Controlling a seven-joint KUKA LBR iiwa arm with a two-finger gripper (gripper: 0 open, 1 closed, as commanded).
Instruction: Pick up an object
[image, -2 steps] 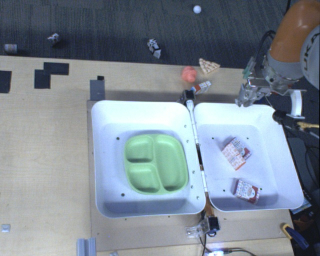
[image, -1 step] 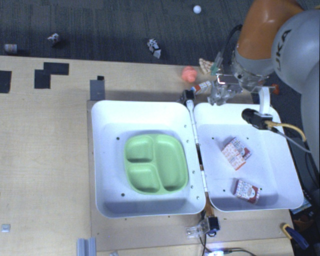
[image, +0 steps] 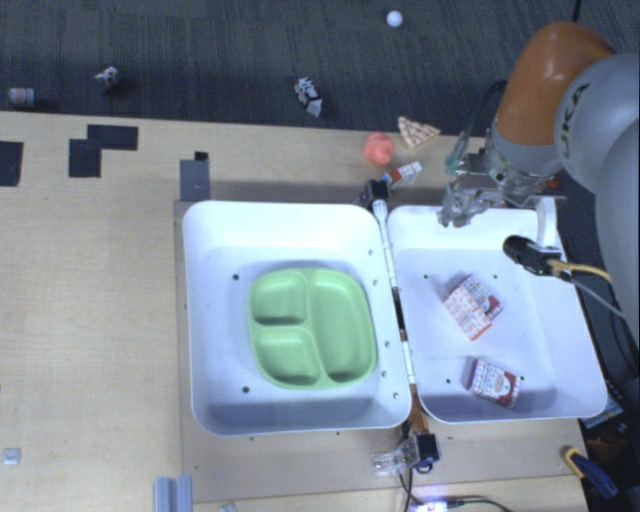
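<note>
Right bin (image: 430, 300), 2 packets (image: 470, 305), hand (image: 462, 212) above rim

Two shallow white plastic bins (image: 215, 300), smooth, slight sheen. Green divided plastic tray (image: 312, 327) matt. Pale wood-look bench top (image: 90, 330) matt (laminate maybe). Two small printed packets (image: 471, 305), papery.

Occlusions / unreadables

I can't read the gripper (image: 462, 207) fingers; arm (image: 590, 90) cut off at right edge; floor bits (image: 309, 96) too small to identify.
</note>
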